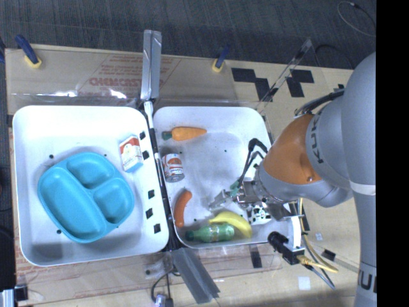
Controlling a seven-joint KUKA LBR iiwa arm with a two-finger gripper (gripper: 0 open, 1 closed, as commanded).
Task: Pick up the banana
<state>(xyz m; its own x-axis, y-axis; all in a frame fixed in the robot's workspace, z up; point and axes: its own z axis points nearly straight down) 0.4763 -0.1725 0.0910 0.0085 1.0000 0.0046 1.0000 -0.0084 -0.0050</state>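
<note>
The yellow banana (232,222) lies near the front edge of the right bin (211,121), resting against a green bottle (209,233). My gripper (231,198) hangs just above and behind the banana, low in the bin, its metal fingers pointing left. Nothing shows between the fingers. The grey arm with its orange band (291,158) reaches in from the right and hides the bin's right side.
The right bin also holds a carrot (187,133), a small can (173,167) and a red-orange sausage (181,207). In the left bin (32,126) sit a blue divided plate (86,196) and a small carton (131,153). A metal divider (151,62) stands between the bins.
</note>
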